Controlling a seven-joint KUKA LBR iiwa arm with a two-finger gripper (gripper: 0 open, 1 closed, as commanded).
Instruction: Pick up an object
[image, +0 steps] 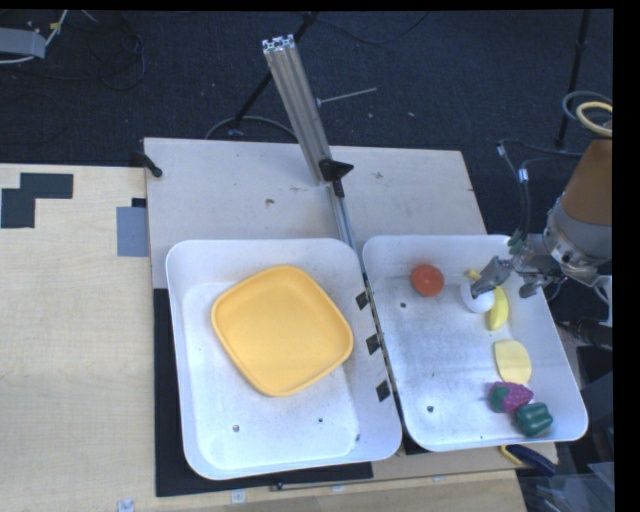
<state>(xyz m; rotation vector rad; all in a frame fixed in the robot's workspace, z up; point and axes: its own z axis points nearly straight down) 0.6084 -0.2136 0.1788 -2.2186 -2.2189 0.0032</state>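
The right bin holds a red tomato-like ball, a small white piece, a yellow banana-shaped toy, a pale yellow wedge, a purple grape cluster and a green pepper. My gripper hangs over the bin's upper right part, just above the banana toy and the white piece. Its fingers are spread open with nothing held between them. The grey wrist and orange band come in from the right.
The left bin holds a large yellow square plate. A slanted metal rail runs down to the gap between the bins. Black clips line the shared edge. Cables hang at the far right.
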